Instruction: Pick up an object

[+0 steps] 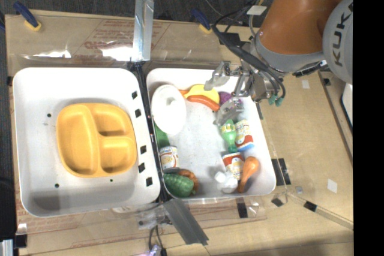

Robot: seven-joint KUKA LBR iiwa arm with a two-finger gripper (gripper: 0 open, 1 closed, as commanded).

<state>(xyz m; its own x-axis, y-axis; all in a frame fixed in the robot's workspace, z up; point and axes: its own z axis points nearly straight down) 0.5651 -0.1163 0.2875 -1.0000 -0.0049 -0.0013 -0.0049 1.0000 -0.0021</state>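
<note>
Grey arm with orange band reaches in from the right; gripper (231, 82) sits over the top edge of the right white bin (267, 147), just above a small purple item (225, 99). Can't tell the pincer's state, it's too cluttered there.

Right bin contents: white round lid-like disc (168, 108) at left, yellow-and-orange banana-shaped toy (200, 95), green bottle (228, 133), small labelled can (168, 158), green ridged vegetable toy (179, 183), orange carrot-shaped toy (248, 170).

Left white bin (27, 105) holds a yellow three-compartment plastic tray (96, 139).
</note>
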